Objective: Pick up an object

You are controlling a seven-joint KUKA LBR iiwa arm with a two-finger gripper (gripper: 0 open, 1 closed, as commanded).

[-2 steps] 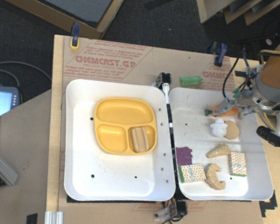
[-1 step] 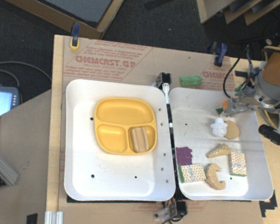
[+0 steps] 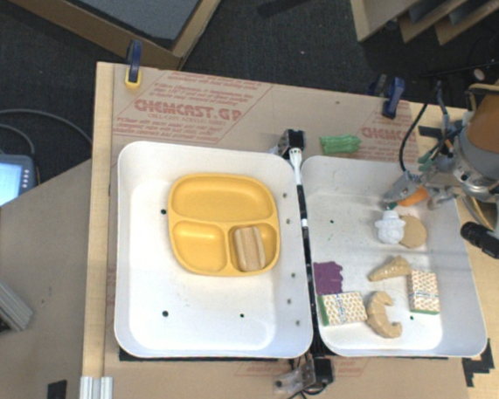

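The pincer [image 3: 405, 197], fingers too blurred for us to tell their spread, hangs low over the right bin [image 3: 350, 248] beside an orange piece [image 3: 415, 197], above the white lump [image 3: 390, 226] and round biscuit [image 3: 414, 233], so we fear a nudge, the arm [image 3: 498, 122] reaching in steeply from the right.

Two bins side by side on bench [image 3: 197, 101]. Left bin [image 3: 135, 297] holds divided tray [image 3: 223, 223], a bread piece [image 3: 247, 247] in its lower-right compartment. Right bin [image 3: 355, 196] holds scattered food pieces; tool [image 3: 408, 194] over its far edge.
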